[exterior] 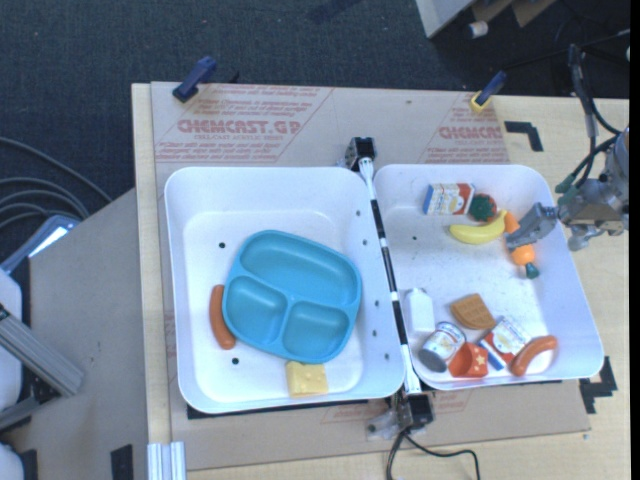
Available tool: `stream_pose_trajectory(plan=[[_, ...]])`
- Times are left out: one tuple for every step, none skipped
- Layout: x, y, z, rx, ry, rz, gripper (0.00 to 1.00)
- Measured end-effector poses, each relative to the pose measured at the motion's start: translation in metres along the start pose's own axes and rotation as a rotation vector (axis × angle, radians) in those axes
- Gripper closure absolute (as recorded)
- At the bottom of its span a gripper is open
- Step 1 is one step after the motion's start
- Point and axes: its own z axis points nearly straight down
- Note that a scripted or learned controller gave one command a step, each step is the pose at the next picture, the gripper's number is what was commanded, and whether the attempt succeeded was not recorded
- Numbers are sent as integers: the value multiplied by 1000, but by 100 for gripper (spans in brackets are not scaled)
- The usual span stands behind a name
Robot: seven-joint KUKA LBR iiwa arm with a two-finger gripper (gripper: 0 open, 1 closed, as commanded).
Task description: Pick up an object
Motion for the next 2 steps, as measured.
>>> stream_pose_trajectory(plan=[[-12,80,144,0,0,0,0],[-28,137,195,-2,-1,-1,0]])
